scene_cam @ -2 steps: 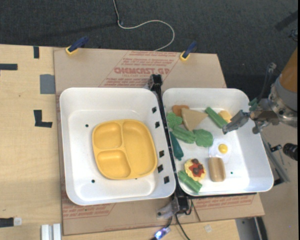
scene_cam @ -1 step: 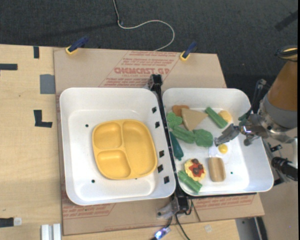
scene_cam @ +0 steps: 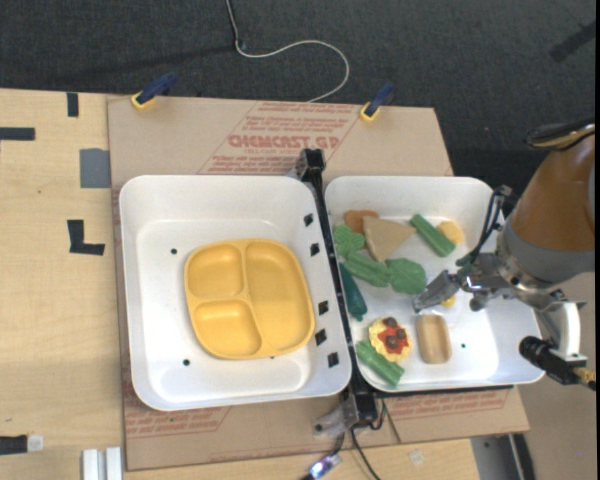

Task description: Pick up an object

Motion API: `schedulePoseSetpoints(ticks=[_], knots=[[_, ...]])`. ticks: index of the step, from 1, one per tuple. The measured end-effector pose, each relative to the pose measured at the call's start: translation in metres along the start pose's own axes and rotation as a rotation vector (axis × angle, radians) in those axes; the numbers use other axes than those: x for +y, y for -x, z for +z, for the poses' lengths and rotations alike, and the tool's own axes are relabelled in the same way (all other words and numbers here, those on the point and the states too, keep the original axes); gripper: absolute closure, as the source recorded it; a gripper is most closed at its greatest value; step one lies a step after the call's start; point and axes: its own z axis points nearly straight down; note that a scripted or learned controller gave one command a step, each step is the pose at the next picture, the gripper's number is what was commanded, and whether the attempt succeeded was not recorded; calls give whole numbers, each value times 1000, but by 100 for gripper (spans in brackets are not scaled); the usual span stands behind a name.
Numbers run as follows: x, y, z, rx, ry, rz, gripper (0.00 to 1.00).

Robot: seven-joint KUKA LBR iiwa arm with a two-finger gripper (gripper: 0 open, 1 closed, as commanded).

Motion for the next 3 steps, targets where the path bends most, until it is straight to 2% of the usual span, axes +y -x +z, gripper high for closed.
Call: schedulePoseSetpoints(ticks=[1, 2, 3], knots=[[4, -10, 61, 1, 2, 0, 0], [7, -11, 81, 4, 10, -2, 0], [13, -17, 67, 13, 20, -8, 100]])
